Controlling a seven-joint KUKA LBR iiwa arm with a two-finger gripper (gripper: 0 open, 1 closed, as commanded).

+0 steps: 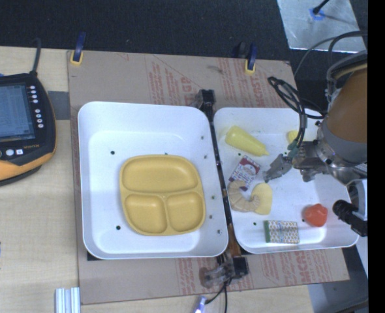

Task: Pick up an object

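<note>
On the right side of the frame, the arm (346, 113) reaches in over the right bin (245, 243). Its gripper (277, 168) hangs low above the middle of that bin, pointing toward the left. I cannot tell how the gripper is set, because it looks small and dark from this far. Nothing shows between its tips.

Things to pick lie all around the right bin. A yellow tube (246, 141) lies tilted near the top of the bin. A small red and white packet (245, 172) lies just left of the gripper. Below it sits a pale yellow lump (263, 198), touching a flat tan piece (241, 201) on its left. A green and white box (282, 231) lies near the bottom edge. A red ball (315, 215) sits at the lower right, near the box. A little yellow bit (292, 136) peeks out by the arm near the top right of the bin.

The left bin (94, 175) sits just beside the right one in the middle of the frame. A yellow tray (162, 193) with three parts lies flat in it.

Both bins rest on brown cardboard (147, 83) on the tabletop (23, 240). A tablet (13, 126) with an orange case sits at the left edge of the frame. Black cables (290, 100) curl near the arm at the upper right.
</note>
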